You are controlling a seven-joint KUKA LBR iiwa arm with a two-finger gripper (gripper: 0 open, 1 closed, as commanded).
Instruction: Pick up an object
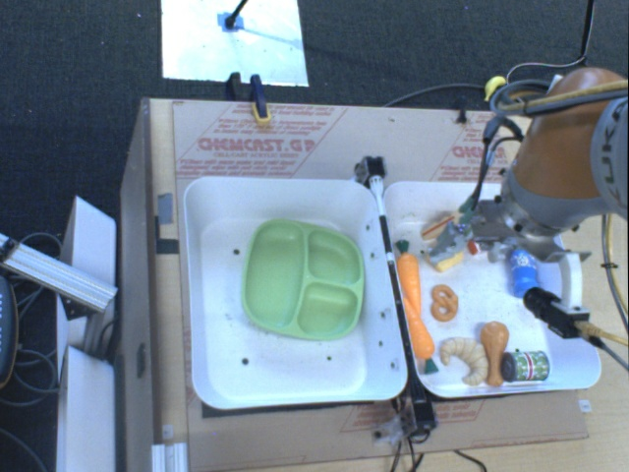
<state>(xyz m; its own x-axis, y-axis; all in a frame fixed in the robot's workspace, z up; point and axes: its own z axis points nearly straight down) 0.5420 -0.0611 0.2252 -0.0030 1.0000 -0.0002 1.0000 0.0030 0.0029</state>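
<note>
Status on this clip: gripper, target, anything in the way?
Gripper low in right bin, at yellow block and hot dog; grasp unconfirmed. Carrot, pretzel close by. Green tray in left bin.

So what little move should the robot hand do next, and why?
Probably a short drop straight down, then close. The gripper hangs over the yellow toy piece near the hot dog at the back of the right bin. No toy sits between its fingers yet.
</note>
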